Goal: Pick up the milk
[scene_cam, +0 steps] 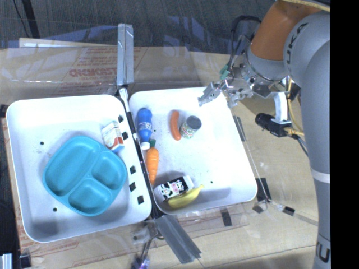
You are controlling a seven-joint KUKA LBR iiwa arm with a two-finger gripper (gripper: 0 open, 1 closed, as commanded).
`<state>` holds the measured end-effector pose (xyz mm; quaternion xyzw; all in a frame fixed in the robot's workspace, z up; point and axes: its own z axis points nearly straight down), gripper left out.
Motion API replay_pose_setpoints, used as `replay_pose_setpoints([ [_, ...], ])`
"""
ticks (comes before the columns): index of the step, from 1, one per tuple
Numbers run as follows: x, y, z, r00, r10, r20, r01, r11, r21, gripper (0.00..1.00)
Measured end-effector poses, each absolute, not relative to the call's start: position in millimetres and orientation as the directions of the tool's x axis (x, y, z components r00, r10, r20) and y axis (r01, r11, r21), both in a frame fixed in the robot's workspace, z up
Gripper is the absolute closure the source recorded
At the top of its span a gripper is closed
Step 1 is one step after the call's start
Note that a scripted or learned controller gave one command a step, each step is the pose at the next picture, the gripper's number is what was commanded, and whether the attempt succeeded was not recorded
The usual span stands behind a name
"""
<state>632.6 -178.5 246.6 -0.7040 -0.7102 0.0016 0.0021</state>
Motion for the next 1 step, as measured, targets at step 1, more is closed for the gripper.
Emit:
replay_pose_setpoints([
  [1, 589.9, -134.8, 151.9, 0.189, 0.982, 0.000, 0.982, -0.189, -0.006, 0.00],
])
